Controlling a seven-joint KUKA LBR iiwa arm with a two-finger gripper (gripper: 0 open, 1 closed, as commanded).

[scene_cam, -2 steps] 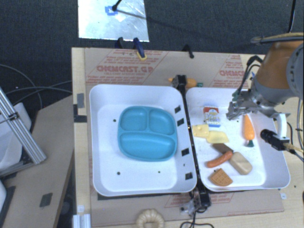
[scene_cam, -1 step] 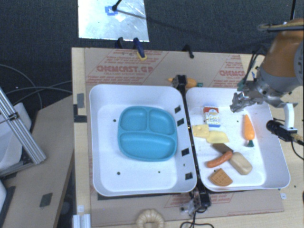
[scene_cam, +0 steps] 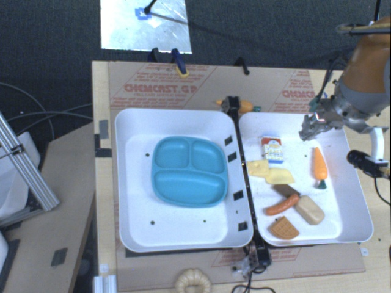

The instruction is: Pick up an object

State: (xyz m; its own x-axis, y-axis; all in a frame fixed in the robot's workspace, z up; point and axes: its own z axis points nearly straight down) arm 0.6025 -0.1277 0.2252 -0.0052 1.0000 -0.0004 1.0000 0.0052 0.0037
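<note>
Beside the tool: carrot, carton.

Divided plate sits in the left bin; right of it, the neighbouring bin holds carrot, sausage and cracker.

Dark carpet is lying under the bench; a shiny metal sheet is catching light; cables are trailing left.
</note>
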